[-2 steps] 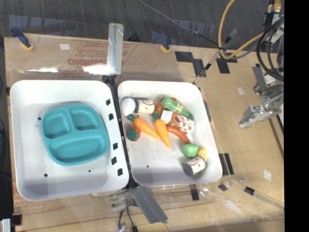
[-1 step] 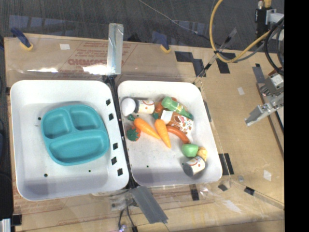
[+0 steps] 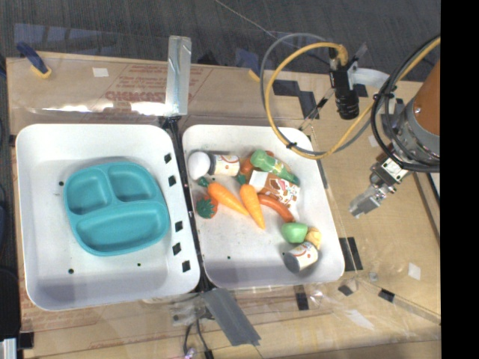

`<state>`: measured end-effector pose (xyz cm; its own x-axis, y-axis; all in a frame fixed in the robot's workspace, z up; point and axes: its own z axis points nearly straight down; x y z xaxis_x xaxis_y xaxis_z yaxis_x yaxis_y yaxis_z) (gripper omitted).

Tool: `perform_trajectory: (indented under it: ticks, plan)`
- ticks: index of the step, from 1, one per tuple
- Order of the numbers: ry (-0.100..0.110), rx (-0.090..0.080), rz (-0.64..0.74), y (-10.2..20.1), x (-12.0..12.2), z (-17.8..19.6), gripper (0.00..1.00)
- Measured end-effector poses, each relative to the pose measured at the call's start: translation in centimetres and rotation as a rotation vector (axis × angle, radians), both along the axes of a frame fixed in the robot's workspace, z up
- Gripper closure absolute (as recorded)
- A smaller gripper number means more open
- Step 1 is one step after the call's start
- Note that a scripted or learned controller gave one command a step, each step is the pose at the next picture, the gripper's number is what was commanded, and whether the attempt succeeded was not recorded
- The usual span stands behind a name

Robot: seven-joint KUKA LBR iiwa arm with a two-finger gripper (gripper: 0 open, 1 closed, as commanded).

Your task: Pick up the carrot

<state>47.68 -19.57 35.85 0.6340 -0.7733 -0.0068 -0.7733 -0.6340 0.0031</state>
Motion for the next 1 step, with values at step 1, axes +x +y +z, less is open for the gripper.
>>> perform_trajectory:
  ticks: [1]
  plan:
    - [-0.017,-0.004,0.331,0.1,1.49,8.65,1.0]
